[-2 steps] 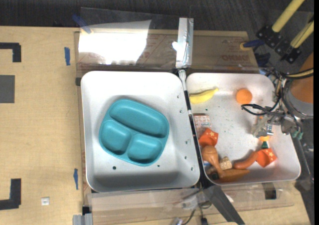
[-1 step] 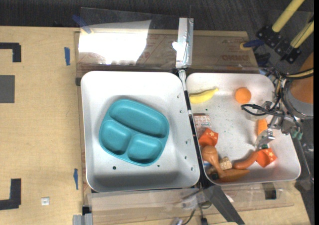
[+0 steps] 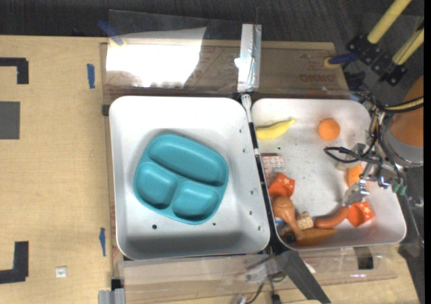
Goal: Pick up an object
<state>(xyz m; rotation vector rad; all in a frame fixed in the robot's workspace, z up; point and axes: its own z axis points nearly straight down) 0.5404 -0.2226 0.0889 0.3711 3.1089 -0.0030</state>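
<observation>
One teal tray (image 3: 180, 178), one banana (image 3: 275, 129), one orange ball (image 3: 328, 129).

No legible text; only faint, unreadable print on the cardboard (image 3: 306, 70) behind the bins.

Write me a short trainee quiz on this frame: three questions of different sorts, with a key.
1. True or false: the teal tray lies in the left bin.
2. Multiple choice: the banana lies in which part of the right bin? A) far left corner B) near right corner C) dead centre
3. Fill in: the round fruit right of the banana is an ____.

Key: 1 true. 2 A. 3 orange.

The gripper hangs over the right bin's right side, above the orange block by the sausage.
</observation>
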